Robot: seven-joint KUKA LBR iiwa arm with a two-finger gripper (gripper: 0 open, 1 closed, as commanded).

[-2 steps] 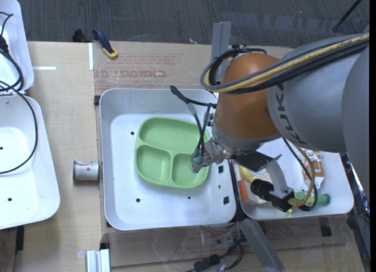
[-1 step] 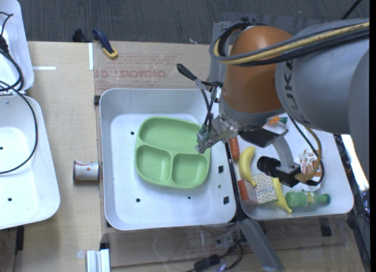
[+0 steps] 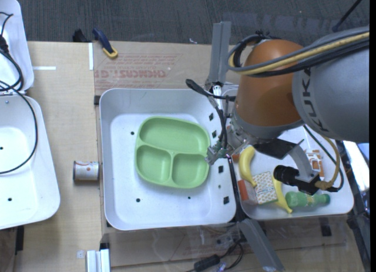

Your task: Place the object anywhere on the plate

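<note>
Camera view: the green plate (image 3: 173,151), split into three compartments, lies in the left bin (image 3: 117,165), toward that bin's right wall. The arm (image 3: 305,83) hangs over the divide between the two bins, and its hand (image 3: 215,152) sits at the plate's right rim; whether the hand is apart or together cannot be told. In the right bin (image 3: 346,203) lie a banana (image 3: 245,165), a small printed packet (image 3: 265,187) and a green bottle (image 3: 306,199), near the table's front edge.
</note>
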